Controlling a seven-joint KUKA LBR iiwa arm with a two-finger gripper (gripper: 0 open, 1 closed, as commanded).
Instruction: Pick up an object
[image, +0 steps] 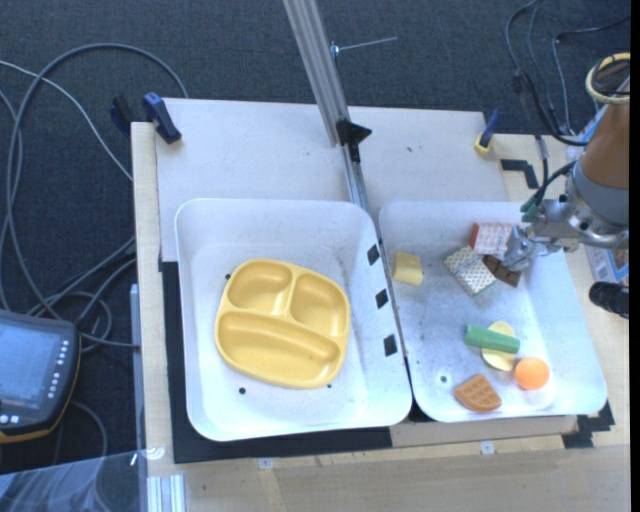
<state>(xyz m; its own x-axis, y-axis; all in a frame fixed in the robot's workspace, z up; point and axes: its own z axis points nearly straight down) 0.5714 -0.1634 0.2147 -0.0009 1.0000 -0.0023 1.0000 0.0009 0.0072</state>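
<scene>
Gripper (517, 255) low over brown block (500, 271), finger state unclear | right bin (570, 300): speckled white, toy food | floor dark carpet, cables

Two white bins (200, 240) sit on a pale bench (250, 140). The divided plate (284, 322) is yellow. In the other bin: a pale yellow cube (407, 268), a checkered grey-and-white block (468, 270), a red-and-white box (490, 238), a dark brown piece (500, 272), a green stick (491, 338), an orange ball (532, 374), a tan-orange waffle (477, 393). The arm (605, 160) is grey with an orange band
</scene>
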